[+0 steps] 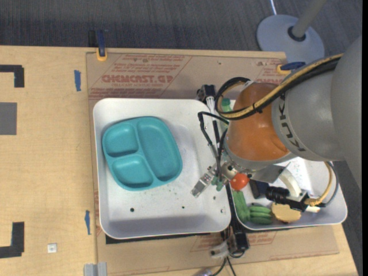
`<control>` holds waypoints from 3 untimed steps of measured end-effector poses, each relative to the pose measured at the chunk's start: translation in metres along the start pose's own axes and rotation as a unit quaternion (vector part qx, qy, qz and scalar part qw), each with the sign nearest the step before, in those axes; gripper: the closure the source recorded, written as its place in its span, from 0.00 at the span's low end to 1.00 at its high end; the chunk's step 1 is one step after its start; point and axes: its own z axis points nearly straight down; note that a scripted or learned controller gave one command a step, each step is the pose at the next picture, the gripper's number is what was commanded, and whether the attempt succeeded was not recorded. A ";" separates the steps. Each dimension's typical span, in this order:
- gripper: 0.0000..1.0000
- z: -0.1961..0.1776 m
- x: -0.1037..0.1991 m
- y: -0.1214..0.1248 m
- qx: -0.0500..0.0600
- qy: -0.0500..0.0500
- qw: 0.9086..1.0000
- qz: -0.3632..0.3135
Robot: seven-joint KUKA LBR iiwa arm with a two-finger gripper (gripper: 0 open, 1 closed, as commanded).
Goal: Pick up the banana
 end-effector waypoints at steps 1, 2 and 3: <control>0.00 0.000 -0.001 -0.001 0.000 -0.001 1.000 -0.028; 0.00 0.001 0.000 0.001 0.000 -0.002 1.000 -0.025; 0.00 0.002 0.000 0.001 0.000 -0.002 0.999 -0.033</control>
